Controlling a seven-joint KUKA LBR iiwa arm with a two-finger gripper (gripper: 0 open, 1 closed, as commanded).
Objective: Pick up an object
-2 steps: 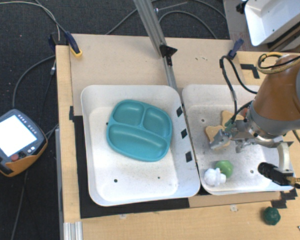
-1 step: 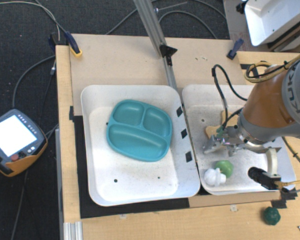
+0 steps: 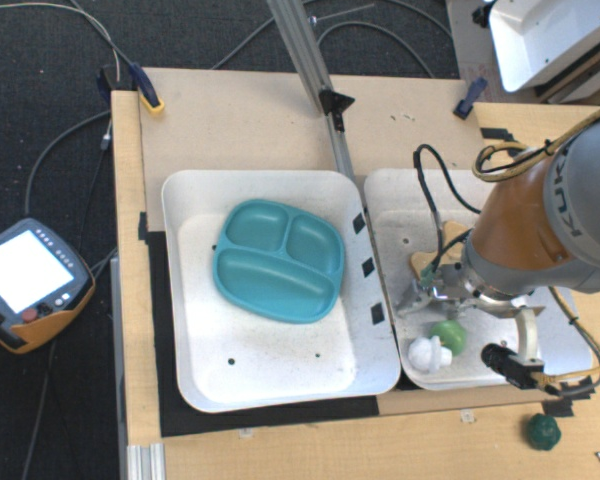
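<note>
Reaching low into right bin point(image 3: 400, 223), arm point(image 3: 525, 233)

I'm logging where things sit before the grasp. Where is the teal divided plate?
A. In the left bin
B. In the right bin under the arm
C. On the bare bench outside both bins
A: the teal divided plate lies flat inside the left bin, away from the arm working over the right bin.

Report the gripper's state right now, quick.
Two-finger gripper: low in the right white bin, beside a small green and white object; open or closed cannot be told.
</note>
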